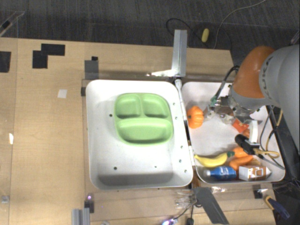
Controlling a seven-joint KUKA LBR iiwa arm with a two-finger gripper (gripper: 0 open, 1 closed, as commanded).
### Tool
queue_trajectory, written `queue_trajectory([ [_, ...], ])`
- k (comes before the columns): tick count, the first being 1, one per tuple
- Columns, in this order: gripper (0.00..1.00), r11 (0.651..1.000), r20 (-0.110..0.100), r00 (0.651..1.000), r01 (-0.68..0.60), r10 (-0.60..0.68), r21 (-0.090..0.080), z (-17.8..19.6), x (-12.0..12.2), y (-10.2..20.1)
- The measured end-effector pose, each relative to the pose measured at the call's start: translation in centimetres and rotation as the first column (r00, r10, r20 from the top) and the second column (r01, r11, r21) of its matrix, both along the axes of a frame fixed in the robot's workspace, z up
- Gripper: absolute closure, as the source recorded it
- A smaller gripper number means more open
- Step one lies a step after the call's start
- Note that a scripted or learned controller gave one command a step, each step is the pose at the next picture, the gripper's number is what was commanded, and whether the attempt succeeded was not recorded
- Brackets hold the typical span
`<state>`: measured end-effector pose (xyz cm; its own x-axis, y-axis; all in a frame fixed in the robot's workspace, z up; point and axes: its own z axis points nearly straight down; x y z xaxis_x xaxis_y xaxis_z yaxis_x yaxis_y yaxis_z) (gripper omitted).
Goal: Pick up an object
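White carton (253,173), label unreadable

Matt green plastic tray (142,118), smooth white plastic bins (101,139), wood-grain bench (42,139), glossy banana (212,160)

The arm (262,78) reaches into the right bin (206,89) from 3 o'clock. A pumpkin (195,116) lies at its 9 o'clock side; banana (211,160), bottle (221,173) and carton (253,173) crowd 6 o'clock. The left bin (96,139) holds a green tray (142,117).
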<state>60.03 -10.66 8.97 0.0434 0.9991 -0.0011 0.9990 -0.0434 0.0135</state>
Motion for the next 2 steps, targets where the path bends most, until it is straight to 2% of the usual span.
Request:
queue_trajectory([
  [1, 0.00, 1.000, -0.001, 1.000, -0.015, 0.015, -0.001, 0.1, -9.7, -3.3],
  [2, 0.00, 0.997, 0.000, 0.997, 0.083, -0.083, 0.004, 0.0, 0.0, 2.4],
])
